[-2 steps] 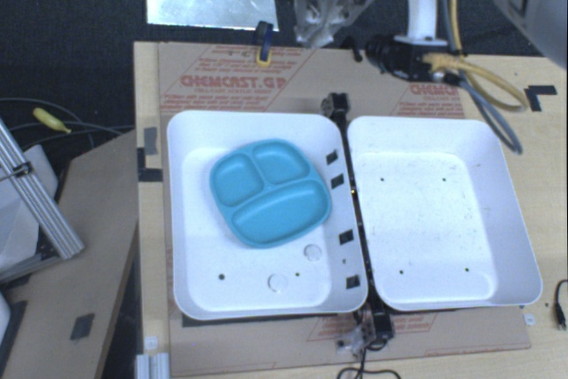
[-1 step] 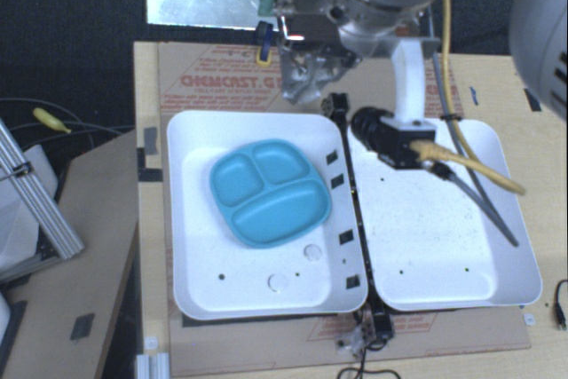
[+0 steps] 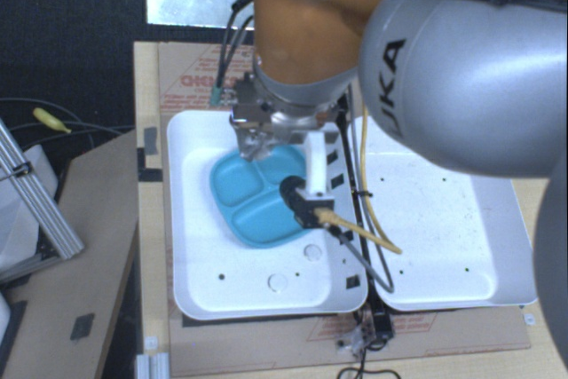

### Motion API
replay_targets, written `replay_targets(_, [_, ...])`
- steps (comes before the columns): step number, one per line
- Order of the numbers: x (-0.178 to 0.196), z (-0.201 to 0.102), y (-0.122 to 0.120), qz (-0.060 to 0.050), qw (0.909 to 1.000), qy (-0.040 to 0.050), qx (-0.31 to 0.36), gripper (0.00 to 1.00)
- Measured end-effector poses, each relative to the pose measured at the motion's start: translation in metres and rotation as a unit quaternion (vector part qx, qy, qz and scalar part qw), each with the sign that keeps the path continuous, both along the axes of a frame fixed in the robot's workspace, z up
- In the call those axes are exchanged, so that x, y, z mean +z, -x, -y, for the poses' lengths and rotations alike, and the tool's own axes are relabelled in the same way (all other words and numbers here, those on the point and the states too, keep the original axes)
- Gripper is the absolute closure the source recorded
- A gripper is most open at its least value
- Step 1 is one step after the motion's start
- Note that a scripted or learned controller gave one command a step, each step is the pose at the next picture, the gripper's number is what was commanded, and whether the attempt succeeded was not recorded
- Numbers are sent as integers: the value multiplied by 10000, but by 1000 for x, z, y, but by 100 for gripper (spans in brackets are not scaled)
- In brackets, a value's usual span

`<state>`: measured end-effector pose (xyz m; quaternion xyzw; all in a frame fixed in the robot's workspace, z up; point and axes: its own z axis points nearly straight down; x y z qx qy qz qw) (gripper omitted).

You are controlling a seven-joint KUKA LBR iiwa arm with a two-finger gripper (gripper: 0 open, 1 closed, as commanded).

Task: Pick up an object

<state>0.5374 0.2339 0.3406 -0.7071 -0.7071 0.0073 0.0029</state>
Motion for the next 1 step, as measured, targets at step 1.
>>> replay_targets(1, [141, 65, -40, 167, 9998, -45, -28, 100])
